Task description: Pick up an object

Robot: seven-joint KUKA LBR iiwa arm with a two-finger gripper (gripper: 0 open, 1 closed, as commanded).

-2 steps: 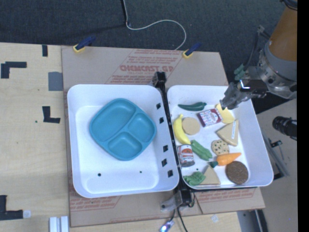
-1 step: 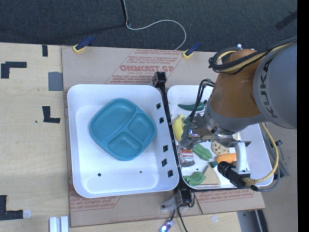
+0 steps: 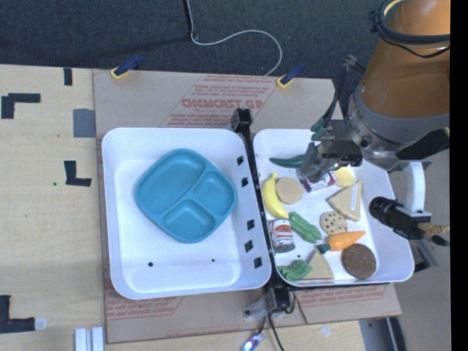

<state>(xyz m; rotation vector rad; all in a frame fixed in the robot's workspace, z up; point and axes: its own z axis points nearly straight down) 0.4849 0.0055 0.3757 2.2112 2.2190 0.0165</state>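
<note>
Orange-banded arm looms nearest the lens. Hand (image 3: 319, 168) hangs low over right bin (image 3: 398, 269), far side, above a small packet (image 3: 320, 184); can't tell its state. Packet probably light, thin, slippery: pinch by the edges. Beyond: round cookie (image 3: 289, 190), banana (image 3: 272, 196), carrot (image 3: 344, 240). Left bin (image 3: 117, 196) carries blue divided plate (image 3: 186, 194).

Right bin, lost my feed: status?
Claw low over right bin's far side, grip state unclear. Banana, carrot, cookie lying loose. Toys crowded together.
</note>
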